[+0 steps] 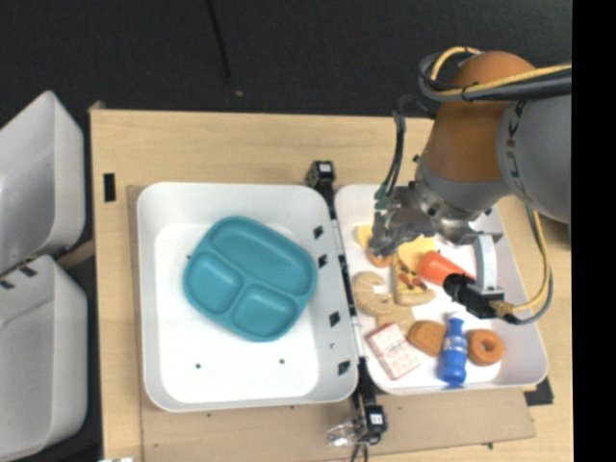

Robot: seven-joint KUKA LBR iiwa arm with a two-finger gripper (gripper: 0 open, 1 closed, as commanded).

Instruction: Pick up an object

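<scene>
From my screen, the gripper point(384, 242) sits low in the right bin point(525, 349), over the yellow and orange pieces at the top of the toy food pile point(423, 306); I cannot tell its state. A blue bottle point(452, 352) stands near the front. A teal tray point(250, 277) lies in the left bin point(154, 354).

Floor: dark, near black, beyond the bench on the far and left sides.
Bench point(221, 147): pale wood top, square-cornered, evenly lit.
Left edge: 2 white moulded shapes point(34, 258), stacked one above the other, beside the bench.
Light: soft, overhead, no hard shadows.
</scene>
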